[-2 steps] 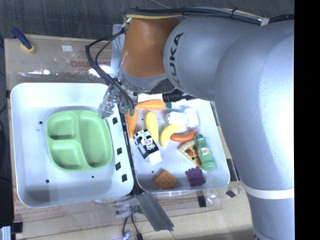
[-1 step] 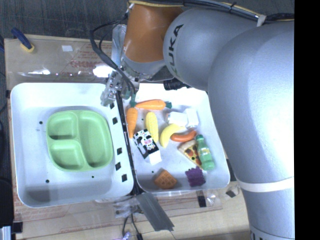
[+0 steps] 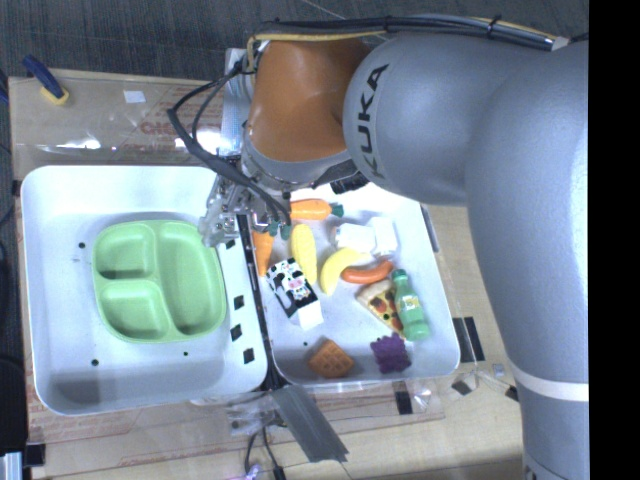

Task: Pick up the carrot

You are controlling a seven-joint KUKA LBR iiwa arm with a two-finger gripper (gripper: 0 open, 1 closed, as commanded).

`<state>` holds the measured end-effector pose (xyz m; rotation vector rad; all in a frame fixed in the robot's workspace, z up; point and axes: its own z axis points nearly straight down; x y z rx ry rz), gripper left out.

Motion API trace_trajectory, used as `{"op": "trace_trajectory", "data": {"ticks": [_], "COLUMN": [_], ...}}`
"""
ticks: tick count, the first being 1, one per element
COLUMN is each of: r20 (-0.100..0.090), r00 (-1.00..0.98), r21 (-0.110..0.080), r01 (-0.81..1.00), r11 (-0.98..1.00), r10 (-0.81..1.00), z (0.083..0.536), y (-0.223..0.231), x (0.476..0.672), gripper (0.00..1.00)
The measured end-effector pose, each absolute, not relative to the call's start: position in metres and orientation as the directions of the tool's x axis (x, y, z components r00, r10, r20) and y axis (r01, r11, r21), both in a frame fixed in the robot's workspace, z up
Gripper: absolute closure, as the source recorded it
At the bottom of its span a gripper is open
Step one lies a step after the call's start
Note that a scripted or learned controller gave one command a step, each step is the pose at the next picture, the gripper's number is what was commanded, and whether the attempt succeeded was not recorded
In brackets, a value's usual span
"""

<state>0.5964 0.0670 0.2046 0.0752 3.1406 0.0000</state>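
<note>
Gripper [image 3: 232,218], its state impossible to tell, hangs low over the divide between two white bins on a pale wooden bench [image 3: 470,268]. Left bin [image 3: 50,198] carries a green compartment tray [image 3: 158,280]. Right bin [image 3: 440,343] holds the carrot [image 3: 262,251], just beside the gripper, touching a banana [image 3: 303,256]. Dark carpet [image 3: 120,13] lies beyond.

"KUKA" stands in black on the grey arm [image 3: 430,108]; other print seems unreadable.
</note>
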Motion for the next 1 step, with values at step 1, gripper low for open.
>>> {"op": "trace_trajectory", "data": {"ticks": [1], "r20": [0.000], "r00": [-1.000], "r21": [-0.001], "r01": [0.017], "r11": [1.000], "r10": [0.017], "z": [0.1922], "y": [0.0172], "x": [0.5891], "gripper": [1.00]}}
